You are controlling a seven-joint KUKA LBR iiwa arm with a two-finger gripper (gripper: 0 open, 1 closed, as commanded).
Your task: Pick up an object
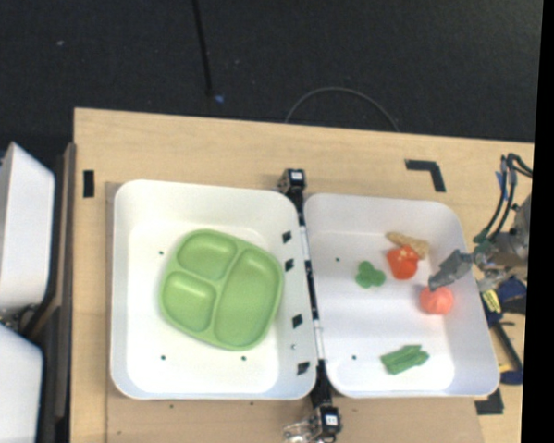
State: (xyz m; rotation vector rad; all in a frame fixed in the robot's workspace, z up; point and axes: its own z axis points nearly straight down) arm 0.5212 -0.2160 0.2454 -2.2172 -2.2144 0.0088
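Observation:
The right bin point(351, 220) holds several small objects: a red tomato-like piece point(404, 262), a tan piece point(408, 241) just behind it, a small green piece point(370, 275), a pinkish-red round piece point(437, 300) and a long green piece point(404, 359) near the front. My gripper point(452, 268) reaches in over the bin's right rim, just above and to the right of the pinkish-red piece and right of the tomato-like piece. Nothing visibly sits in it. The rest of the arm is cut off at the right.
The left bin point(131, 347) carries a light green divided plate point(222, 287). A hinge strip with black clips point(303, 291) runs between the bins. White boxes point(16, 249) stand off the bench's left side. Cables point(505, 195) hang by the arm.

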